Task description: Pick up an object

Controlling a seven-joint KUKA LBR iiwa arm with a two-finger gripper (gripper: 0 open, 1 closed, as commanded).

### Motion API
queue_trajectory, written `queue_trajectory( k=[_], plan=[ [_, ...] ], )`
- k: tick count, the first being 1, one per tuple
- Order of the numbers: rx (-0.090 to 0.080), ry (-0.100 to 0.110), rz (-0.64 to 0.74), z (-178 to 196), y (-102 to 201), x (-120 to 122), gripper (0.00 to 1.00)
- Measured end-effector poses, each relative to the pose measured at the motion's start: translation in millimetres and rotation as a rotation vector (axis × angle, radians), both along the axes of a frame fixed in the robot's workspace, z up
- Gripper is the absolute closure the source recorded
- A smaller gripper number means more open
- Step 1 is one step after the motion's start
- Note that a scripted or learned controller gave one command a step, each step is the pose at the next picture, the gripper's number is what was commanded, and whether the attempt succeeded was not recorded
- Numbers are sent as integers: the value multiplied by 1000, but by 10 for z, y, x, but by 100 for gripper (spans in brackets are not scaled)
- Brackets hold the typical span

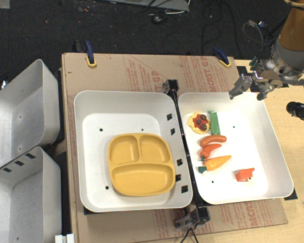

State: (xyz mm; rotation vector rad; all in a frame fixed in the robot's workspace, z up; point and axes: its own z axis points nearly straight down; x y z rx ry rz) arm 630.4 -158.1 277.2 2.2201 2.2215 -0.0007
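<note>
A: Bench (pixel 142 67) first. What's sitting on it?

B: A brown board with red print covers it, and two white bins lie side by side on that. The right bin (pixel 263 151) starts right under the gripper (pixel 249 89), which hangs over its far edge.

A: And the other?

B: The left bin (pixel 91 151) lies well off to the gripper's side, touching the right bin along a dark middle seam.

A: Anything else on the board?

B: Two blue and yellow clamps (pixel 90 54) at the far edge; one (pixel 222 56) sits just beyond the gripper, the other far across past the left bin.
</note>
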Motion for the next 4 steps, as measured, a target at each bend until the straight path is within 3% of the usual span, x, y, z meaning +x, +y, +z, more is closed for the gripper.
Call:
queue_trajectory(
  k=[3,4],
  plan=[
    [1,3,2,-1585,-38,89,0],
    [0,-2,2,-1448,-39,100,100]
  ],
)
